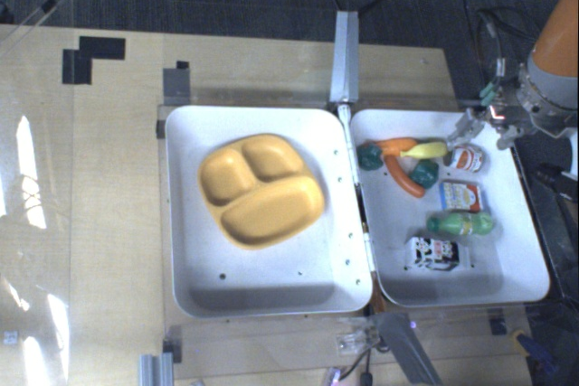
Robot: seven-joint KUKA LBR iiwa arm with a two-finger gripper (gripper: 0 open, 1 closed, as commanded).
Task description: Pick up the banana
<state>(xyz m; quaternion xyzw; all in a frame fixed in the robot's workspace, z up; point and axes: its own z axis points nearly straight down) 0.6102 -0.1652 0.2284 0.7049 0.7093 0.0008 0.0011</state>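
Camera view shows our gripper [484, 127], fingers spread and grasping nothing, poised beside the small yellow plastic banana [423, 150], seemingly ready to descend.

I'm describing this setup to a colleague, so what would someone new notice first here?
First, the big yellow three-compartment tray in the middle of the left bin. Next, the small cluster in the right bin: a banana lying near the far edge beside a carrot, with a green bottle nearer. The gripper hovers over that bin's far right corner.
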